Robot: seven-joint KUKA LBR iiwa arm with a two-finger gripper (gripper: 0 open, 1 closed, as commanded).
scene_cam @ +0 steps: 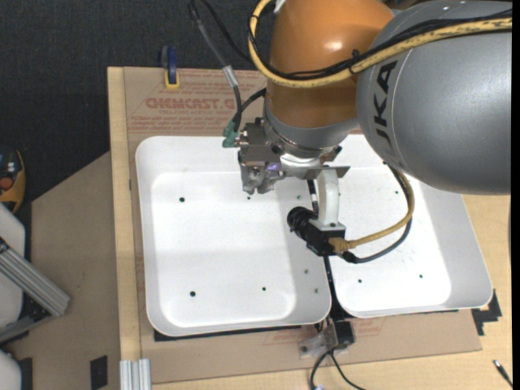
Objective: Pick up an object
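Arm [422,80] over two white bins; gripper [258,177] hangs above the left bin [162,242], toward its far edge. Jaw spread cannot be told. No object is visible on the left bin's bare floor; any target may lie under the arm, which hides much of the right bin [439,283]. Risk: closing on nothing.

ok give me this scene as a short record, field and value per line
arm: grey with an orange band, reaching in from the right
gripper: low over the far part of the left bin
left bin: white, shallow, a few small dark dots on its floor
right bin: white, partly covered by the arm
cable: tan, looping below the wrist
held object: none seen between the fingers
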